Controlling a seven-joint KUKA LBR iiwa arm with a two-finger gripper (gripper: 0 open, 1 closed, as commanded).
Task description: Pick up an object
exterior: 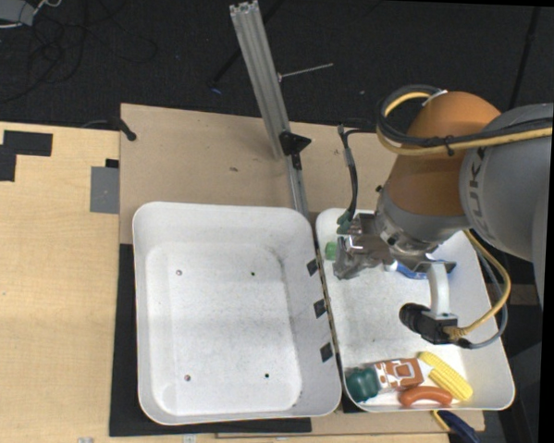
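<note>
1. Poised low over the far corner of the right bin (492,366): tool (352,257), opening impossible to judge, nothing visibly gripped.
2. Just beside the tool, toward the bin divider: small green object (332,250), partly hidden, probably light.
3. Well apart from the tool, in the near corner: yellow corn-like toy (446,375), orange piece (425,396), dark green item (363,383); likely light, stiff plastic, smooth, best pinched across narrow middles.

Lab: robot arm (502,172), bench bins (164,256)
</note>
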